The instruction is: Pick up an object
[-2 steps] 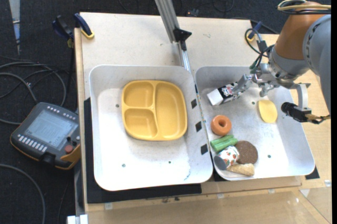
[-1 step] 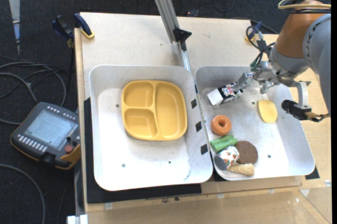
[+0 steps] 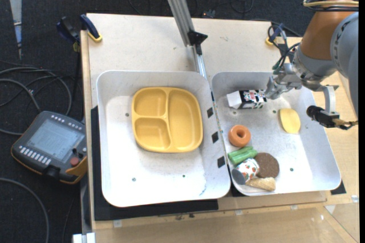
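Clutter gathers at the near corner of the right-hand shallow white plastic bin point(image 3: 319, 170): a pale tan wedge-shaped piece point(image 3: 262, 183) lies at the rim, touching a dark brown round cookie-like disc point(image 3: 268, 165) and a small white patterned object point(image 3: 248, 168), with a green bean-like stick point(image 3: 242, 154) just behind them. These look like toy foods scattered loose for picking, not arranged, and they crowd each other enough that a clean grasp there would probably be awkward. A little farther in, an orange ring-shaped doughnut toy point(image 3: 239, 135) lies alone on the bin floor, and a flat pale yellow oval piece point(image 3: 290, 120) lies apart toward the right wall.

In the left-hand white bin point(image 3: 114, 179) a yellow three-compartment plastic plate point(image 3: 167, 119) sits flat near the middle.

Farther back in the right bin lies a small white carton with black markings point(image 3: 246, 99), on its side. The two-finger gripper point(image 3: 271, 90) is down just beside the carton's right end, perhaps touching it; whether its fingers are open or closed cannot be told from this angle. The carton seems the likely target.

The grey arm with its orange band point(image 3: 322, 36) reaches in from the right, bent downward at the wrist and slanting toward the carton.
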Robot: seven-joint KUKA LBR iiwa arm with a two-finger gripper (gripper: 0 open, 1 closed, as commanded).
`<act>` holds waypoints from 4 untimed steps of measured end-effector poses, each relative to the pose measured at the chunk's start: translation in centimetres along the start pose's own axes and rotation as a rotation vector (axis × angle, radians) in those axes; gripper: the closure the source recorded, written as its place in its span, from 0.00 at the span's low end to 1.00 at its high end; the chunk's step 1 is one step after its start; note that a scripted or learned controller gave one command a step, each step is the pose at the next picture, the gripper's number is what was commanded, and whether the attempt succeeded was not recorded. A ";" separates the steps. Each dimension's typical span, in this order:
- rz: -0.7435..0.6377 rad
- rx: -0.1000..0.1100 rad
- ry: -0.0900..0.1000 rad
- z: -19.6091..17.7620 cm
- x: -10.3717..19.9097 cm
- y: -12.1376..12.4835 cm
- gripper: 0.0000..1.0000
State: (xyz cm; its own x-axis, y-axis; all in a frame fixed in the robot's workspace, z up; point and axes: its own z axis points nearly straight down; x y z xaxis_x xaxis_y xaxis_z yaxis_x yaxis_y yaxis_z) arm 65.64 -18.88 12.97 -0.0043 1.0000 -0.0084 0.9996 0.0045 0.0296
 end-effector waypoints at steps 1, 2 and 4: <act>0.001 0.021 0.006 -6.5 0.0 0.7 1.00; 0.001 0.023 0.006 -10.4 0.0 0.9 1.00; -0.003 0.031 0.010 -10.4 10.8 -0.8 1.00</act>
State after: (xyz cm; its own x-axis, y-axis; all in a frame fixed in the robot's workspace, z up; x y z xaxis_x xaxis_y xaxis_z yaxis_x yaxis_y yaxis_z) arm 64.50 -8.02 23.29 -0.0079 1.0000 0.0018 1.0000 0.0079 -0.0018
